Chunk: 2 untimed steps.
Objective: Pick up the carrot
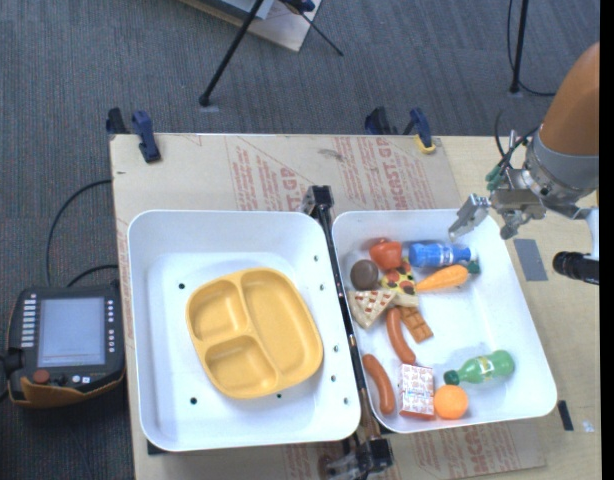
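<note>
The carrot (pixel 442 278), orange with a green stalk end, lies in the upper part of the right bin (pixel 522 318), just below a blue bottle (pixel 437 254). My gripper (pixel 489 220) hangs over the bin's upper right rim, above and to the right of the carrot and apart from it. Its two fingers (pixel 468 218) are spread open with nothing between them.
The right bin also holds a red tomato (pixel 385 253), a brown ball (pixel 364 273), a pizza slice (pixel 377 303), two sausages (pixel 399 336), a small carton (pixel 417 388), an orange (pixel 450 402) and a green bottle (pixel 482 368). A yellow divided plate (pixel 254 333) sits in the left bin (pixel 157 268).
</note>
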Each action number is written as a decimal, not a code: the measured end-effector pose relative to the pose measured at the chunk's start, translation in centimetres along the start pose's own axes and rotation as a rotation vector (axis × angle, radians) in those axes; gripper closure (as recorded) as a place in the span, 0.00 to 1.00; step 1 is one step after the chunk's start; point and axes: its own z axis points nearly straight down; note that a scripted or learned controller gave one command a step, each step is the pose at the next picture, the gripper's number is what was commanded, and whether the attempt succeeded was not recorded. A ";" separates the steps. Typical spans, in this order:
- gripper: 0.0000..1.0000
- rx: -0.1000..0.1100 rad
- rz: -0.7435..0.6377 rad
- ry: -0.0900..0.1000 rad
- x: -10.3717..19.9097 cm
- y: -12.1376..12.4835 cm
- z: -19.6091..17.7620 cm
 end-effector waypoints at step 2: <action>0.00 0.005 0.285 0.002 0.8 -3.4 13.1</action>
